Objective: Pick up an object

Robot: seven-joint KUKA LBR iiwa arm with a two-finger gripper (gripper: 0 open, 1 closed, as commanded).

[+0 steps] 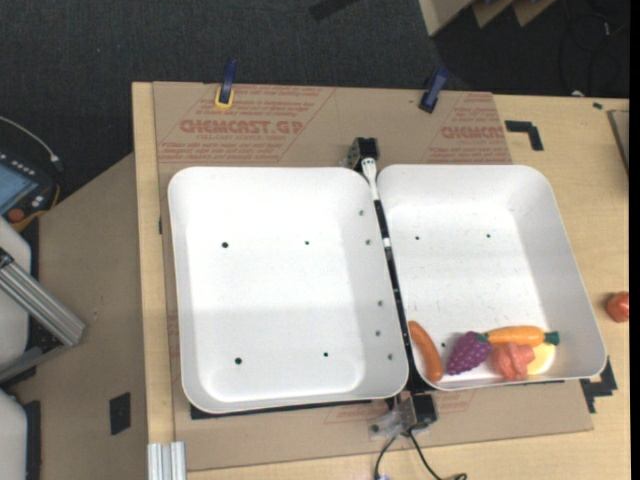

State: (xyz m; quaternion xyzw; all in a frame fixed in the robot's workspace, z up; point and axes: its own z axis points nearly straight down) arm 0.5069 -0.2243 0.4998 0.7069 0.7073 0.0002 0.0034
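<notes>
Several toy foods lie bunched along the near edge of the right bin (520,218). An orange sausage-shaped piece (425,350) rests against the bin's left wall. Beside it is a purple bunch of grapes (467,352). An orange carrot with a green top (521,336) lies above a red piece (511,360) and a pale yellow piece (541,359).
The left bin (200,268) sits beside the right one on a brown board (300,118), with black clips between them. A small orange-red object (618,307) lies on the board right of the right bin. Blue clamps hold the board's far edge.
</notes>
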